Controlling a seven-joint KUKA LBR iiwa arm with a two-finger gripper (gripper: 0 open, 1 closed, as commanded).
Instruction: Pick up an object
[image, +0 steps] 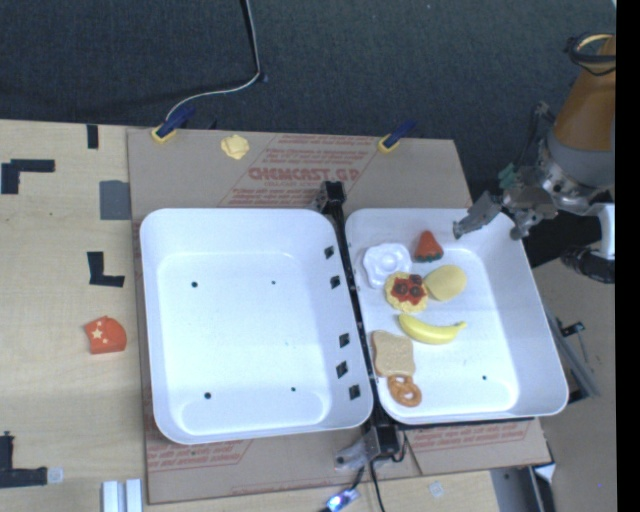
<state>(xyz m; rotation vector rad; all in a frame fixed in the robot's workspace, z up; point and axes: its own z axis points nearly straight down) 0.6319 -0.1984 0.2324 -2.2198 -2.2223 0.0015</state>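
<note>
Claw (492, 214) hangs with its fingers spread wide, holding nothing (up at the bin's far corner); the strawberry (429, 246) lies just below and left of it

Both bins (240, 330) were white, the banana (431, 329) yellow, the strawberry (428, 246) red, the toast (393, 352) tan, the pretzel (404, 391) orange-brown, and a small tart (407, 290) seemingly yellow with red dots.

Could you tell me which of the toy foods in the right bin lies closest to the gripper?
The red strawberry, at the far edge of the cluster; the gripper hangs just beyond it.
</note>
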